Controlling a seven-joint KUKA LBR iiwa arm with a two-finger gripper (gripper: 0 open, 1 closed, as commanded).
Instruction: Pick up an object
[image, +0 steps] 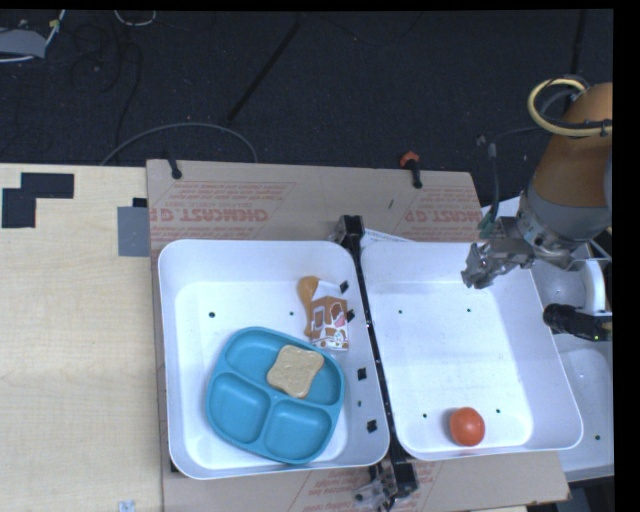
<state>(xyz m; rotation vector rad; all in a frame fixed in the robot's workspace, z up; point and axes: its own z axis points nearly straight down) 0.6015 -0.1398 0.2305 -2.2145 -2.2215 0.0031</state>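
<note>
My gripper (484, 268) hangs over the far right corner of the right bin (450, 310), with nothing visible between its fingers. A red-orange ball-like fruit (466, 426) lies near that bin's front edge, well away from the gripper. In the left bin (190, 300) a blue divided plate (272, 396) carries a slice of toast (295, 371). Behind the plate lie a small printed carton (328, 323) and a tan piece of food (308, 290).
A black divider (366, 340) runs between the two bins. Cardboard (300, 205) sits under both bins, with a wooden bench top (70, 330) to the left. Dark cables trail across the floor behind.
</note>
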